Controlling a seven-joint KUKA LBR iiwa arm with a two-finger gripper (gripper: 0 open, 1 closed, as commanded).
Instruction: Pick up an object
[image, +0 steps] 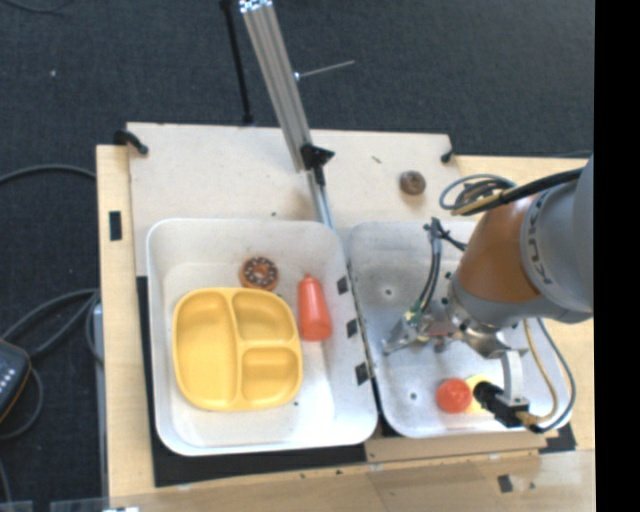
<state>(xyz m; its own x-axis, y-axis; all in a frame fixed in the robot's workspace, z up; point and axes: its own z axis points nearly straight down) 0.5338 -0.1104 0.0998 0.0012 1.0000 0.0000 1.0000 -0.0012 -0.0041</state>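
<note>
I am looking down on a pale wooden bench (210, 170) that is carrying two shallow white bins, left bin (165, 300) and right bin (375, 255), touching side by side, with a small brown disc (412, 182) lying behind them.

A pale wooden desk (200, 180) stands on dark carpet (60, 80). Black cables (40, 310) trail off its left edge; a metal pole (280, 80) slants over its far edge.
</note>
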